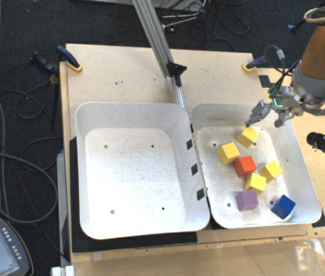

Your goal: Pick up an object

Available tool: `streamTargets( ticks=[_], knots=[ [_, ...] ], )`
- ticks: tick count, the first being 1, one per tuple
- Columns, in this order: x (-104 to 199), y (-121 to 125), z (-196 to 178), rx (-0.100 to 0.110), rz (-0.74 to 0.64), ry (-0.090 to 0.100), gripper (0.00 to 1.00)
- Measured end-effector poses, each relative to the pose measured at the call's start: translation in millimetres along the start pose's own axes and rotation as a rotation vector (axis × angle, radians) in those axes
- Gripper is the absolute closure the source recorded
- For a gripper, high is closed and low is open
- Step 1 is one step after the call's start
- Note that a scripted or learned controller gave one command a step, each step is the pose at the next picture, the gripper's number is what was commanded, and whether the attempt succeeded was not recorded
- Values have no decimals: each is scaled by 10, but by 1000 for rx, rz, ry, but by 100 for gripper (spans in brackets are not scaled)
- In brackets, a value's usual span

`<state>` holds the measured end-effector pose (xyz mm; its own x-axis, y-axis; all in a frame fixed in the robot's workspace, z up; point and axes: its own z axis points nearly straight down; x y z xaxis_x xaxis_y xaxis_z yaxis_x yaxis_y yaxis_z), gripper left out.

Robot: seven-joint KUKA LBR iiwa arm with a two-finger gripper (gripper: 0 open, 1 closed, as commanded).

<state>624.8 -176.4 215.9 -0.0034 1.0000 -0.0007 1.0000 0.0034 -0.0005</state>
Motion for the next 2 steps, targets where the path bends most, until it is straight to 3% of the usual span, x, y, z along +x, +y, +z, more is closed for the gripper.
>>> streamTargets(
  ticks=[2],
  knots=[
    [60, -14, 893, 4, 3, 1, 0]
  ],
)
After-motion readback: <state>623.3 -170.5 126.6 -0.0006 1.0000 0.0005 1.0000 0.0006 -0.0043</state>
